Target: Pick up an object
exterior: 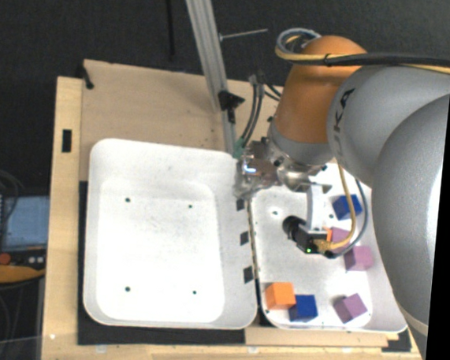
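**Reaching into the right bin, nothing picked yet**

The gripper point(251, 176) sits low at the far left corner of the right bin point(271, 239), just beside the wall it shares with the left bin point(157, 232). From this slant I cannot tell whether it is open or closed, and no object shows in its grasp. I judge the step to be the approach, with the pick itself not yet made.

All the candidates lie in the right bin, apart from the gripper. The orange cube point(280, 294) and the lower blue cube point(304, 308) touch or nearly touch along the bin's lower edge, with the lower purple cube point(350, 307) near them. The upper blue cube point(346, 207) and the upper purple cube point(358, 258) lie further up, partly masked by the wrist.

The next move probably calls for a shift toward one cube, then a straight descent over it. The orange and blue pair leave little room between them, and the lower rim is close, so the lower purple cube looks the easier target. The grey arm point(388, 128) overhangs much of the bin on the desk point(162, 98)
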You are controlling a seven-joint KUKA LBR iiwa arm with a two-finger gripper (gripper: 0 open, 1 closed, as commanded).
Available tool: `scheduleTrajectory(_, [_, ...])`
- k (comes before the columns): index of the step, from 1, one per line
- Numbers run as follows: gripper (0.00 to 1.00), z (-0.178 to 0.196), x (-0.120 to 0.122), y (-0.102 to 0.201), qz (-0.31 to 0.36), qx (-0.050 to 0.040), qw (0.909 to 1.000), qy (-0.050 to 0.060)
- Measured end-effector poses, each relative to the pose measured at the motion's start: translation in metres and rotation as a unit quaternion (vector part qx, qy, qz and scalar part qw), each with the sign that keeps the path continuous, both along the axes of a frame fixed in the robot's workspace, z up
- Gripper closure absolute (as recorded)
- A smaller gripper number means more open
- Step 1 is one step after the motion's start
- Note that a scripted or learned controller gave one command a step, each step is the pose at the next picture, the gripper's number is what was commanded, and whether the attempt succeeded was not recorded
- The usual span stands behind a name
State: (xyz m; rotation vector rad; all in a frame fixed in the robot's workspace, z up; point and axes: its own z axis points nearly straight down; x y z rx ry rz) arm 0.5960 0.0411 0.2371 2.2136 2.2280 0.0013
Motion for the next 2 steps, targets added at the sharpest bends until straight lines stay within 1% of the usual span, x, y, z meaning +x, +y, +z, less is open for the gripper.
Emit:
scheduleTrajectory(1, [1.00, 0.0027, 0.0321, 0.0451, 0.000, 0.0007, 1.0000, -0.001])
scheduleTrajectory(2, [0.00, 0.0027, 0.0311, 0.0410, 0.000, -0.0011, 1.0000, 0.001])
